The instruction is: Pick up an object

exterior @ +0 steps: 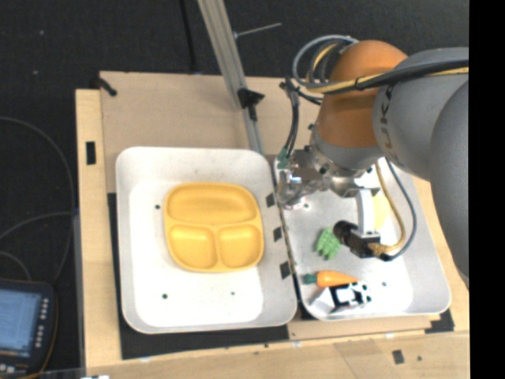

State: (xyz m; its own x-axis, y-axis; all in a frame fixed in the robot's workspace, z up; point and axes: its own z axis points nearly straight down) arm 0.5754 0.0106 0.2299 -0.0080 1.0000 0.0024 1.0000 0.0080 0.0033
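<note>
Pincer (293,186) low at the right bin's (426,290) left wall; its opening I can't tell.
The small orange plastic carrot (335,278) lies near the front: light, stiff, slippery; grip across its middle.

Grey arm (426,109) reaches leftward, its tool (293,186) pointing down.

Tan wooden bench (170,117) stands on a dark floor (47,38). A slanted aluminium post (225,50) rises from the bench's far side. Black cables (31,180) trail across the floor at left. A screened handheld unit (24,322) lies at near left. Lighting even.
</note>
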